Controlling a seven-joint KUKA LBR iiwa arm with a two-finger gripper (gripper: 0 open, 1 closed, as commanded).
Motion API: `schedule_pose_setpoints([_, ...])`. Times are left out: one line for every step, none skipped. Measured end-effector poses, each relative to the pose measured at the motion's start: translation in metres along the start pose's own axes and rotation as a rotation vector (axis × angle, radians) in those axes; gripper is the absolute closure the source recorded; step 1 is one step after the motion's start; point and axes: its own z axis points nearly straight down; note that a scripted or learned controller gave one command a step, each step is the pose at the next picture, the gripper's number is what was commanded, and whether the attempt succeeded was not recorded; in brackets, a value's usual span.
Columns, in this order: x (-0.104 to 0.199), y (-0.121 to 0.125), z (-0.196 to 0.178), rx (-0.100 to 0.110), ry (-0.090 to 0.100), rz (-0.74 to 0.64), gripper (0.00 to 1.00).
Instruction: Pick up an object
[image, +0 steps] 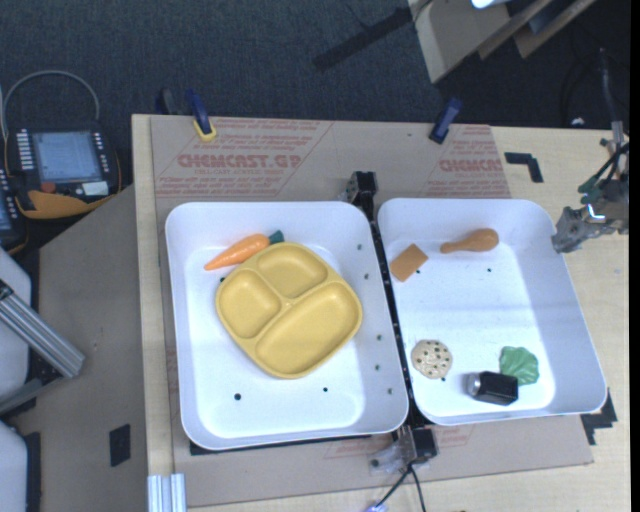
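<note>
- The left shallow white bin (190, 330) held a yellow three-compartment plastic plate (289, 309), lying flat near the bin's middle.
- An orange toy carrot with a green top (238, 250) lay just beside the plate's upper-left rim, its long axis running left to right, green end to the right and slightly up.
- The right shallow white bin (560, 330) carried five pieces: a tan toy drumstick (470, 242) near the top, thin end pointing left; an orange wedge (408, 262) beside the left wall; a round speckled cookie (432, 358); a green leafy piece (520, 364); a small black block (493, 387) touching the leafy piece's lower left.
- And the gripper (590, 222) sat at the right bin's upper-right rim, outside the contents; whether the claw was released or clenched, I cannot tell.
</note>
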Motion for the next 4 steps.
schedule_pose_setpoints([0.054, 0.010, 0.015, 0.010, 0.007, -0.005, 1.00])
schedule_pose_setpoints([0.105, 0.015, 0.008, 0.009, 0.006, -0.005, 1.00])
schedule_pose_setpoints([0.163, 0.027, 0.004, 0.005, 0.005, -0.006, 1.00])
schedule_pose_setpoints([0.214, 0.030, 0.002, 0.006, 0.005, -0.004, 1.00])
